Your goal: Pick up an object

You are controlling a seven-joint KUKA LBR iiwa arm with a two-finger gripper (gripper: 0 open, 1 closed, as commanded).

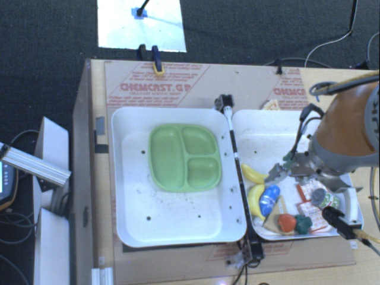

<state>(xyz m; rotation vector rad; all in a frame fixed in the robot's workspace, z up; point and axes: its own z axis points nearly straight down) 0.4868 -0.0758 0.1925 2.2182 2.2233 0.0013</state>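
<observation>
My gripper (pixel 279 171) hangs low over the middle of the right bin (pixel 261 129), at the end of the grey arm with the orange band (pixel 350 114). Just left of it lies a yellow banana (pixel 252 174), and a second banana (pixel 255 200) curves along the bin's left wall. A blue and white item (pixel 269 199) lies just below the gripper. A red-orange toy (pixel 287 222) and a dark green one (pixel 303 223) sit at the bin's front edge. I see nothing held in the gripper.
Red and white packets (pixel 309 192) and a grey round piece (pixel 320 198) lie under the arm in the right bin. The left bin (pixel 133 177) holds a green divided plate (pixel 184 158). A black bar (pixel 234 153) separates the bins.
</observation>
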